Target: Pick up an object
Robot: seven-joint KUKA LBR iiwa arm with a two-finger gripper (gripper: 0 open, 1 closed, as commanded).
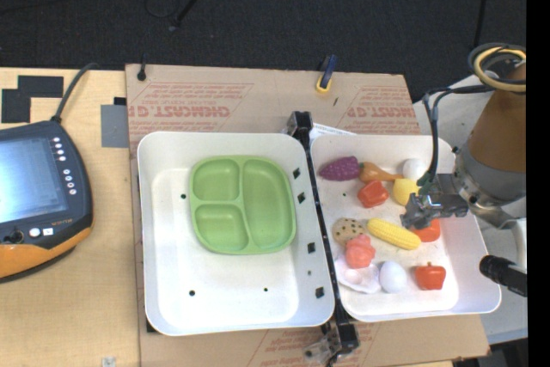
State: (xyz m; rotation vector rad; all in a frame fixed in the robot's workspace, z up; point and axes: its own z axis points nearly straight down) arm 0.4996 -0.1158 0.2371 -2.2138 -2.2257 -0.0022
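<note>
We see two shallow white bins side by side on a cardboard-covered bench. Left white bin (172, 288) holds a light green plastic divided plate (242, 204) w/ three compartments, lying flat near the bin's middle. Right white bin (473, 271) holds the toy food: purple grape bunch (340, 168) at upper left, orange carrot-like piece (376, 173) just beside it, red tomato-like piece (372, 194) below that, yellow rounded piece (404, 190) and small white egg (412, 168) toward the upper right. Lower down: yellow corn cob (394, 233) lying at a slant, brown spotted cookie (347, 229) to its left, pinkish-red strawberry-like piece (359, 253), second white egg (393, 277), red bell pepper (430, 275) at lower right. The grey arm's gripper (421, 212) sits low over the right bin's upper right part, just beside the corn's right end & the yellow piece, w/ a red piece (429, 230) partly under it. We can't tell how the pincer stands. A black-and-orange teach pendant (34, 193) lies at far left.
</note>
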